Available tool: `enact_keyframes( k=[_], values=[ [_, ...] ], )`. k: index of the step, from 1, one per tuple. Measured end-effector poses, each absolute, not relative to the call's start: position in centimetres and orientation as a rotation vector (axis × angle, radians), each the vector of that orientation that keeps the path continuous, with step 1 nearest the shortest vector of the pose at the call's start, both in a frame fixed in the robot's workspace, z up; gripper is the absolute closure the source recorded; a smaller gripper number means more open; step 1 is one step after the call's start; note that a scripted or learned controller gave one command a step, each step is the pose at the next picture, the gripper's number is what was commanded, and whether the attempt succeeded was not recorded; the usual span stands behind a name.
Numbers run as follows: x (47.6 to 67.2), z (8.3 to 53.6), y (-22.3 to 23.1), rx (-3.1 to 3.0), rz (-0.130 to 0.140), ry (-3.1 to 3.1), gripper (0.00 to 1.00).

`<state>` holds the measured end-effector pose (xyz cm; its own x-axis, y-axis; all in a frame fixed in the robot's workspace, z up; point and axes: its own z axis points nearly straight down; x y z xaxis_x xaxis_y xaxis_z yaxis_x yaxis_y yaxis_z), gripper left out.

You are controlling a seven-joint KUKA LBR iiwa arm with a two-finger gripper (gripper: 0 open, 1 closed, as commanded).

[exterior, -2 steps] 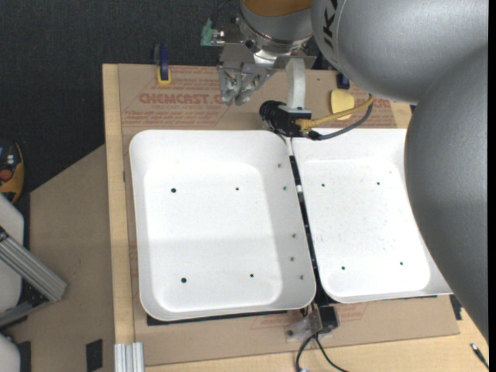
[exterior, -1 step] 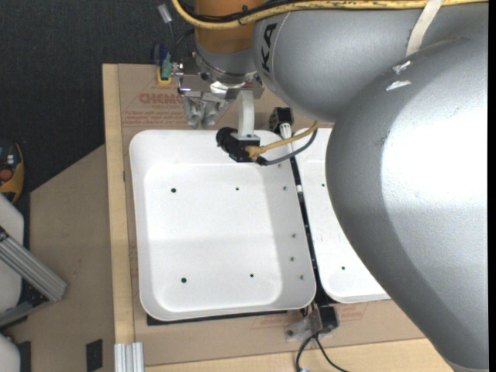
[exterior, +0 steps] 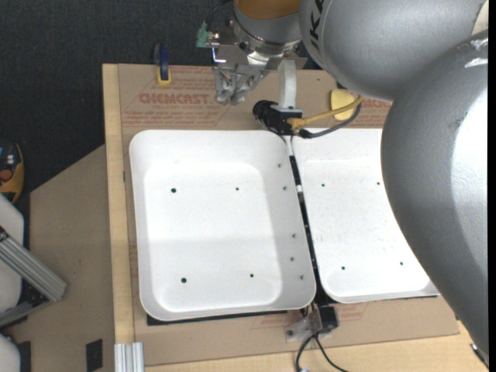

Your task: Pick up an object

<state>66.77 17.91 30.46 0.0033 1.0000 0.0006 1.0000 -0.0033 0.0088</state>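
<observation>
While the gripper (exterior: 232,91) hangs over the desk (exterior: 186,99), its state unclear, two white bins (exterior: 209,231) lie just below it.

The tabletop (exterior: 120,208) is a light brown board with red print "CHEMCAST" along its far part, close beside the gripper (exterior: 232,91). A small blue and yellow clamp (exterior: 163,63) grips the far edge of the board, a little to the left of the gripper. Behind the board the floor (exterior: 77,22) is dark, like black carpet. Far below and left of the gripper, silver aluminium rails (exterior: 31,266) lie near the board's corner. The light is soft and even, with a faint shade on the near side.
</observation>
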Motion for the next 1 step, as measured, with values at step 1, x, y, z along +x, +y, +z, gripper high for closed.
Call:
enact_keyframes(
  k=[1],
  values=[
    [66.44,23.85,22.73,2.221,-0.010,2.230,1.00]
  ],
)
